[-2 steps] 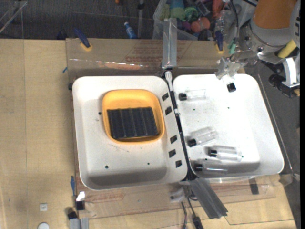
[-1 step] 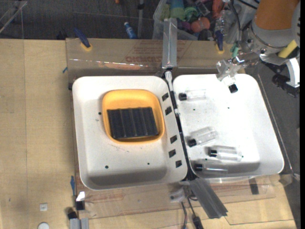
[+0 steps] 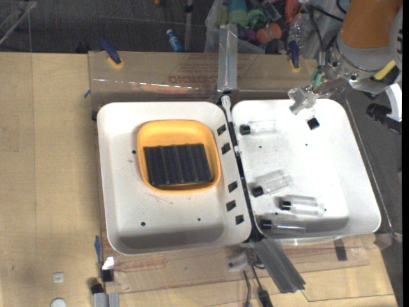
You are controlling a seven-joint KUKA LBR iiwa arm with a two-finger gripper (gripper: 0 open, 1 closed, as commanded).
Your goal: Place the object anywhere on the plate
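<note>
Vial (image 3: 258,128) left of gripper (image 3: 304,102) (apart).

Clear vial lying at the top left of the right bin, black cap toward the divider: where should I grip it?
Grip the vial mid-body, coming straight down, gripper closing across its narrow width. It lies flat, well apart from the other vials.

Arm (image 3: 370,18) cut off at top right edge, claw (image 3: 305,100) fingers too small to tell
</note>
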